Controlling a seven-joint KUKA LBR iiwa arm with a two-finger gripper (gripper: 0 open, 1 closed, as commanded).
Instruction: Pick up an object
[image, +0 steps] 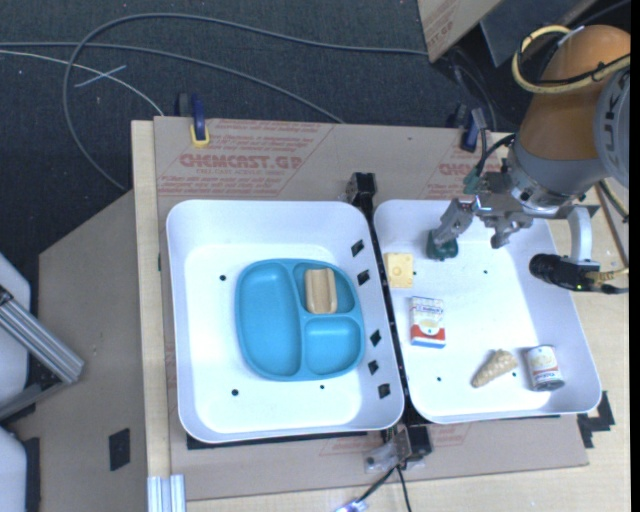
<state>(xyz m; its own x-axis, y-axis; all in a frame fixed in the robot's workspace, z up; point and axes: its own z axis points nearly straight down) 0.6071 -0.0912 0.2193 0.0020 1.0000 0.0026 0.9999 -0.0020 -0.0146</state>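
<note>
Overall, a flat tan bench (100, 300) is seen from above, bearing two shallow white bins side by side. The left white plastic bin (200, 400) contains a blue compartmented plastic tray (270, 330), and a tan rectangular block (320, 290) is lodged in the tray's upper right compartment. The right white plastic bin (560, 330) is entered from the right by the grey arm with the orange band (570, 110). The two-finger gripper (470, 232) is positioned over the upper part of the right bin, and its jaws are seen spread apart, with one dark-tipped finger (443, 243) down near the bin floor and the other (500, 232) beside it; nothing is seen between them. Four small items are laid on the right bin floor: a red and white rectangular carton (428, 322) near the middle, a small cylindrical can with a red label (544, 367) at the lower right, a beige cone-shaped shell-like object (494, 368) just beside the can, and a small pale yellow square block (399, 270) near the left wall.
</note>
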